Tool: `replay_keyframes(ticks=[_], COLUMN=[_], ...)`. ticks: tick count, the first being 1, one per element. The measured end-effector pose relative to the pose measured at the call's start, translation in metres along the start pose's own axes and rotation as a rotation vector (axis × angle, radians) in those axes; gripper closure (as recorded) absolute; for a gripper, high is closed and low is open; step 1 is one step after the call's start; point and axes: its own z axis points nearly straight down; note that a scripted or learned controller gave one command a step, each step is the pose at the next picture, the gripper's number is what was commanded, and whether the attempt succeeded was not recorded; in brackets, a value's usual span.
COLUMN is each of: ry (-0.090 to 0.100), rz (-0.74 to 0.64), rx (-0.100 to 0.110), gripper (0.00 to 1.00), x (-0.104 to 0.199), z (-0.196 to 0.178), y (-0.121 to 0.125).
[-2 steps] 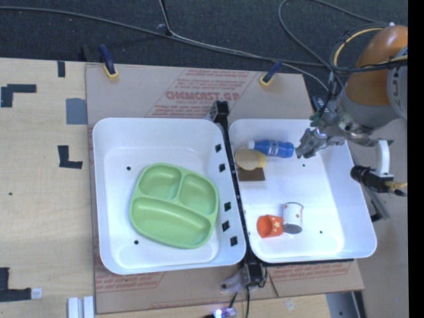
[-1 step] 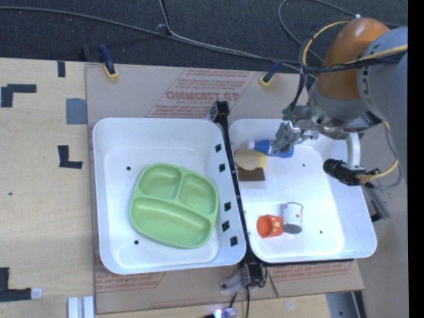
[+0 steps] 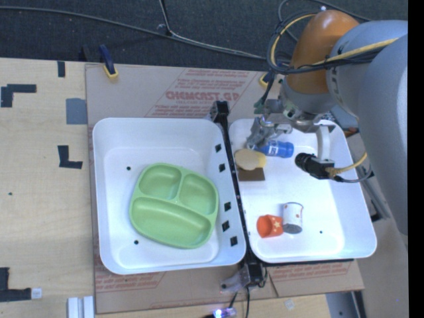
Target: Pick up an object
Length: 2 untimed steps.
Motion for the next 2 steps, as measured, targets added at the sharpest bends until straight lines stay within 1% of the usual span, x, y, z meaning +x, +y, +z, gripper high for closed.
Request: replay_keyframes(ticks=[1,2], ry=[0.0,0.0], rz=[0.001,0.0], rx=[-0.001,-0.002], gripper=[1.0,1.0], x=[0.047,0.101], z=[-0.013,-0.026], y=[0.002,0.015])
